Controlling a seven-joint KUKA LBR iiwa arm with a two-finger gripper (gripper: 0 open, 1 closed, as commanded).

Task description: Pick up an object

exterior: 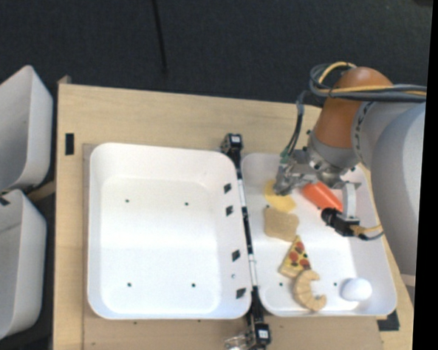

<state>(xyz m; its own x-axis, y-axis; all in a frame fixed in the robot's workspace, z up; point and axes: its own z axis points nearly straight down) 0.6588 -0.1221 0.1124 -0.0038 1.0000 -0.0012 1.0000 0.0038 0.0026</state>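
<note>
The right bin [376, 273] holds a yellow cheese-like piece [279, 201], a tan bread slice [281, 225], a pizza slice [295, 259], a croissant [309, 291], a white ball [357, 289] and an orange carrot-like piece [321, 194]. My gripper [283, 183] reaches down at the bin's far end, right above the yellow piece and left of the orange piece. Nothing shows between its fingers.
The left bin [164, 230] lies beside the right one, with a black-clipped divider [244, 231] between them. The grey arm and its orange band [345, 104] hang over the right bin's far right corner. White shapes [7, 194] stand off the bench at the left.
</note>
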